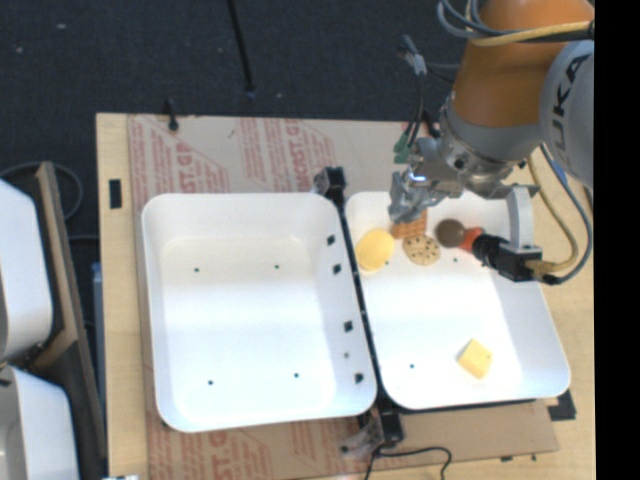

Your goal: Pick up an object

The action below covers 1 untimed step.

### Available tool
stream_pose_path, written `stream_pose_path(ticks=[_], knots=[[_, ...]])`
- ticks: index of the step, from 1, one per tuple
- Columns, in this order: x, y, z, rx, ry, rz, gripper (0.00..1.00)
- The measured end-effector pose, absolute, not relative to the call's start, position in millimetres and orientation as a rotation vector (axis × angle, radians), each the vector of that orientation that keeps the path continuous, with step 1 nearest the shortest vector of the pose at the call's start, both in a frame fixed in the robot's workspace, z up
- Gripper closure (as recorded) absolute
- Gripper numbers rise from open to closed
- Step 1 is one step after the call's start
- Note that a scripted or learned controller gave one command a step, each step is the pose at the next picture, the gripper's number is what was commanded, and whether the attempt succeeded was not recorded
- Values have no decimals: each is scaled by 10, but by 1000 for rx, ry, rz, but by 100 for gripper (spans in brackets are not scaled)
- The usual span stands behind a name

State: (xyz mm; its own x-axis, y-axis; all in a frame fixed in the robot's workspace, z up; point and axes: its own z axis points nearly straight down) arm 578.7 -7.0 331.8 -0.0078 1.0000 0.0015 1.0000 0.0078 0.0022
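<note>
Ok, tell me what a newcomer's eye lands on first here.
First the big grey arm with its orange band, reaching in from the right, its claw low over the far end of the right white bin. Next, the small things clustered there: a round yellow ball-like piece, a speckled tan cookie-shaped disc and a dark brown round piece. A yellow block sits apart, nearer the camera.

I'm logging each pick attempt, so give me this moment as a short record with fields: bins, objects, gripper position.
left bin: no objects seen
right bin: holds the objects
far end objects: yellow round piece, round cookie, brown round piece, orange item
near end object: yellow wedge
gripper: low over the orange item at the right bin's far end
grasp: cannot tell
</note>
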Motion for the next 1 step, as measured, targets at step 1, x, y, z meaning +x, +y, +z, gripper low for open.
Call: stream_pose_path(ticks=[1], knots=[[5933,-271,4920,2217,2215,12,100]])
